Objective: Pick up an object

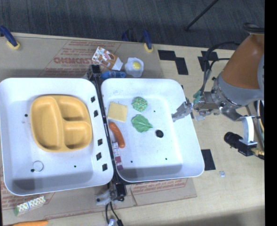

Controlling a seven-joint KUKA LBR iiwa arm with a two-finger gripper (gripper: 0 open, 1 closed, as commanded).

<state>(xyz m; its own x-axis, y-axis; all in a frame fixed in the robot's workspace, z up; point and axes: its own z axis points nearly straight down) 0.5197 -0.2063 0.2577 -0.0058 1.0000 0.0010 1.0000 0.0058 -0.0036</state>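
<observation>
Sitting in the left white bin (6, 126) is a yellow divided tray (60, 121), with a small clear ring (37, 165) near that bin's front corner. Off the bin's front-left, on the cardboard (77, 55) that covers the surface (223, 192), lies a small wrapped packet (29, 205). Behind the two bins, also on the cardboard, are a printed snack packet (103, 57), a blue item (112, 74) and a white-and-yellow piece like a fried egg (134, 66).

The right white bin (190, 154) holds the things to pick from: a yellow cheese-like square (117, 111) near its left wall, an orange-red sausage (117, 133) just below that, a knobbly green piece (139, 103) towards the back middle, a flat green leaf (141, 123) just in front of it, and a small dark disc (159, 134) right of the leaf.

At the bin's right rim hangs the claw (180, 111), above the edge and well apart from all these items. Nothing sits between its tips; whether it is spread or closed I cannot tell. The grey arm with its orange band (245, 62) comes in from the right.
</observation>
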